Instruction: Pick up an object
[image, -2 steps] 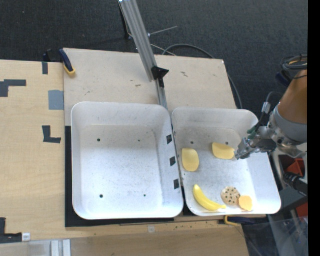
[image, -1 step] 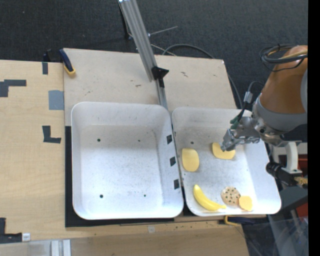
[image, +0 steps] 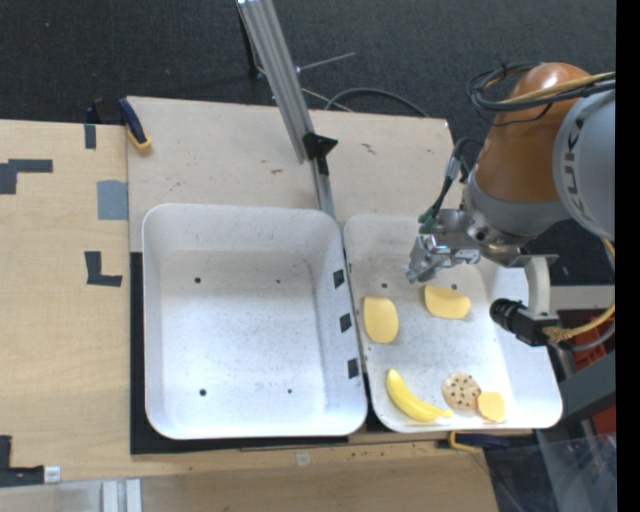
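You see two bins of matt white plastic, the left bin (image: 250, 320) and the right bin (image: 400, 240), both speckled with dark flecks. The banana (image: 412, 398) looks smooth and slightly glossy, like plastic. The bench (image: 60, 300) shows pale matt wood grain. The gripper (image: 428, 262) looks like bare, shiny metal.

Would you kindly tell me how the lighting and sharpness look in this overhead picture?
Camera view: even, soft light with faint shadows; no glare on the white bins; the banana and cookie read fairly sharp; the gripper looks slightly soft.
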